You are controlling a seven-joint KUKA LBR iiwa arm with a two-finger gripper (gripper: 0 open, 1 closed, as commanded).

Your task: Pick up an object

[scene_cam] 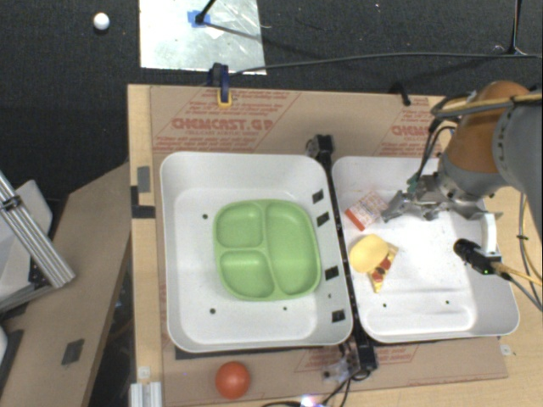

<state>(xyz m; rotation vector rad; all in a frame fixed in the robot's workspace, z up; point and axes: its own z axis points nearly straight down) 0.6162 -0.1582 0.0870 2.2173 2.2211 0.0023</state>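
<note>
Your pincer (pixel 405 206) hangs over the right bin (pixel 492 312), fingers spread and pinching nothing. A yellow toy (pixel 369 253) lies near the bin's middle, a small orange-and-white packet (pixel 366 208) nearer its left wall.

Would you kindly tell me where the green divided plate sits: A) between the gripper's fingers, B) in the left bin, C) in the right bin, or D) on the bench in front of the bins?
B: the green divided plate lies flat in the left bin, while the gripper is over the right bin.
</note>
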